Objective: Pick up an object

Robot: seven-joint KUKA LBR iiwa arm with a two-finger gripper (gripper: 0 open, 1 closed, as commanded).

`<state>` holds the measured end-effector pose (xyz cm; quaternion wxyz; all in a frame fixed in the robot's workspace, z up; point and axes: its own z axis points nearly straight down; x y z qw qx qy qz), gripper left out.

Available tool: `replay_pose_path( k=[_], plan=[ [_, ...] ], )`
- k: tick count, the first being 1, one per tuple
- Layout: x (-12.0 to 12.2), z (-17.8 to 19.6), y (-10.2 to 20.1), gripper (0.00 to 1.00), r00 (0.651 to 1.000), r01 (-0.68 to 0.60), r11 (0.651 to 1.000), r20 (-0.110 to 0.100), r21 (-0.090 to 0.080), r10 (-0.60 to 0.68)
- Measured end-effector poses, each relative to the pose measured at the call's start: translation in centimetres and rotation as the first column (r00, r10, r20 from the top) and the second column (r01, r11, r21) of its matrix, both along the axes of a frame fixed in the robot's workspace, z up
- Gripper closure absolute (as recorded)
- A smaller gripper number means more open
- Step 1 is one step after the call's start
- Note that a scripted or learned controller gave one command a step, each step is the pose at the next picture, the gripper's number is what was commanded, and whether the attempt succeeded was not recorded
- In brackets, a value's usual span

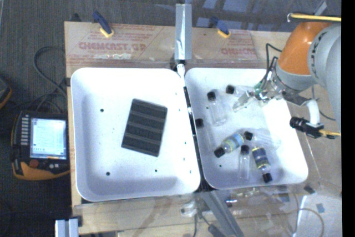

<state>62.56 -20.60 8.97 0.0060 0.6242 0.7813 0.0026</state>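
The right bin [288,136] holds several small clear vials with black caps. One vial [216,111] lies near the bin's top left, and a blue-labelled vial [233,143] lies near the middle. A dark-labelled vial [259,157] rests toward the front. Another clear vial [242,100] lies in the upper part, just left of my gripper [258,91]. The gripper hangs low over the bin's upper right, beneath the orange band [297,53]. A black ribbed slab [145,127] lies flat in the middle of the left bin [89,119].
A metal post [182,30] stands at the back between the two bins. A handheld pendant [41,144] with a lit screen sits left of the bench. Blue clamps [101,20] hold the wooden board at the back edge.
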Motion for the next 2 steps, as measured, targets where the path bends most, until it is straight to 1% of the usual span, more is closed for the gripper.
replay_pose_path(
  k=[1,2],
  plan=[
    [0.4,0.0,8.0,0.0,1.0,0.008,1.0,-0.001,0.002,-0.008],
    [0.5,1.1,8.0,1.0,1.0,0.007,1.0,0.003,0.001,-0.007]
  ],
)
